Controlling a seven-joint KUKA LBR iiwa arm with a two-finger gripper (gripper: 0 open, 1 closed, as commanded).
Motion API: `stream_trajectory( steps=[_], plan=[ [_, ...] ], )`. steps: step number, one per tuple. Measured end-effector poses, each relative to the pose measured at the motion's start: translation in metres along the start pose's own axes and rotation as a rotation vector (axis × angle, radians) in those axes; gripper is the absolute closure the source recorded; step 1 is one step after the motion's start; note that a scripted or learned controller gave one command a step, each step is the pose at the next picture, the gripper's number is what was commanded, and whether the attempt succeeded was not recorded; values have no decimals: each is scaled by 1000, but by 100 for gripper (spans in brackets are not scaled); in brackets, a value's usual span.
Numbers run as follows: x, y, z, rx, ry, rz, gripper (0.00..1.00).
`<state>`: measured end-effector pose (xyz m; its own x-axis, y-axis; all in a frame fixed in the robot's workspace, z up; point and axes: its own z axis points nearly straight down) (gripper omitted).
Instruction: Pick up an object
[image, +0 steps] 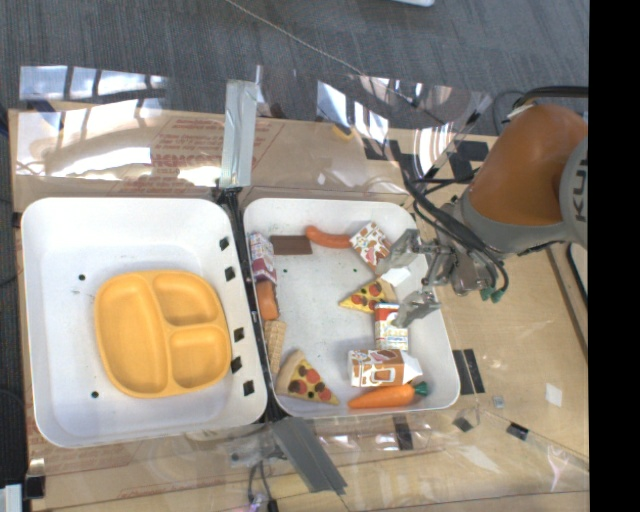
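My gripper (407, 277) hangs over the right edge of the right bin (330, 215), its two fingers spread apart with nothing between them. One finger (403, 246) sits next to a small patterned carton (369, 242); the other (418, 308) is above a small upright box (390, 326). A toy pizza slice (366, 296) lies just left of the gripper. Further down lie a milk carton (376, 368), a carrot (383, 397) and a second pizza slice (304, 380). A sausage (327, 238) and a brown bar (291, 245) lie at the top.
The left bin (60, 230) holds a yellow divided plate (160, 330). Along the right bin's left wall lie a wrapped packet (262, 258), an orange stick (267, 300) and a waffle cone (275, 343). The arm's orange band (525, 165) and cables stand to the right.
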<state>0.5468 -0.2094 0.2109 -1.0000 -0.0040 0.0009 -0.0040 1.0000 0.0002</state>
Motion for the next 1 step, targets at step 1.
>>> stream_trajectory(
  steps=[1],
  plan=[
    [-47, 0, 93, -2, 3, -51, 0]
  ],
)
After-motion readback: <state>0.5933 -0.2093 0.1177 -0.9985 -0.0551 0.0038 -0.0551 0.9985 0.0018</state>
